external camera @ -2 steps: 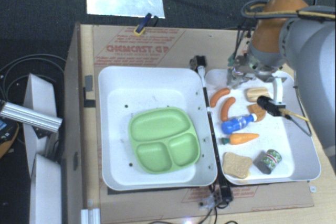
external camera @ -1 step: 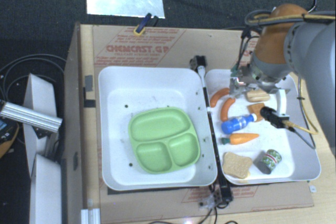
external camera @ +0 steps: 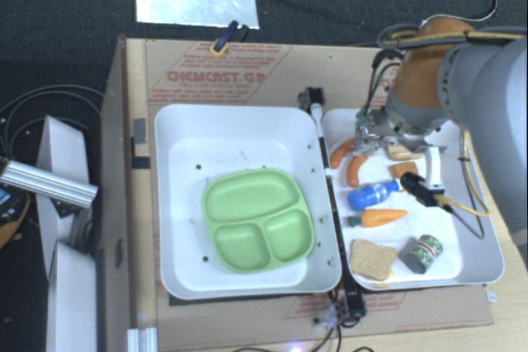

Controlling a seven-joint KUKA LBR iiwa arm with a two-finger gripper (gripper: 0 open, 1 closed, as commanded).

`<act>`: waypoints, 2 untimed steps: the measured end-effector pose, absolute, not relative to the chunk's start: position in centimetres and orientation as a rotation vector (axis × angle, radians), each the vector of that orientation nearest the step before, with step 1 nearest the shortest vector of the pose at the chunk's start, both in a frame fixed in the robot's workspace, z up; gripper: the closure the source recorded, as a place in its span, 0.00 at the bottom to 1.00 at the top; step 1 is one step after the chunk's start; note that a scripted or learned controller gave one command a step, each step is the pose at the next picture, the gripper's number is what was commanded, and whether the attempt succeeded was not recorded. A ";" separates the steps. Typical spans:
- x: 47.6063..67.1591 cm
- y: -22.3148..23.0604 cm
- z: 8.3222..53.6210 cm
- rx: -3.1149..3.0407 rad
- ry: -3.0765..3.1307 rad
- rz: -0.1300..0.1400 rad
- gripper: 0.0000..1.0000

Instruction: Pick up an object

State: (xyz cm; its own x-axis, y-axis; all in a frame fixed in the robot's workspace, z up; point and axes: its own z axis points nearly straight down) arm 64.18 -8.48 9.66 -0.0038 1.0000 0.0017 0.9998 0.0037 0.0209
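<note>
Low over the far part of the right shallow white bin [external camera: 487, 260] hangs the two-finger gripper [external camera: 373, 136] of the grey arm [external camera: 487, 86] with its orange band [external camera: 421, 66]; whether it is released or clenched I cannot tell, because the wrist covers that part. Going from large to small: the left shallow white bin [external camera: 177, 177] carries a light green plastic plate with three compartments [external camera: 258, 218], lying a little toward the near side. In the right bin, a tan slice of toy bread [external camera: 373, 258] rests at the near edge, and just beside it, to the right, lies a small dark can with a green label [external camera: 421, 252]. Above the bread lies an orange toy carrot [external camera: 383, 218], and above the carrot a blue toy bottle with a white cap [external camera: 373, 194]. Two small orange sausage-like pieces [external camera: 353, 169] lie close under the gripper, near the wall between the bins.
</note>
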 end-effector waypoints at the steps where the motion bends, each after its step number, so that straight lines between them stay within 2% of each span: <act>1: 61.2 -8.9 8.6 2.217 2.220 0.003 0.00; 2: 66.9 -11.9 8.5 2.215 2.223 0.003 0.00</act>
State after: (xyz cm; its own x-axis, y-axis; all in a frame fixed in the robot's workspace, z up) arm 66.93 -11.88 8.52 -0.0035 1.0000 -0.0010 1.0000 0.0035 0.0035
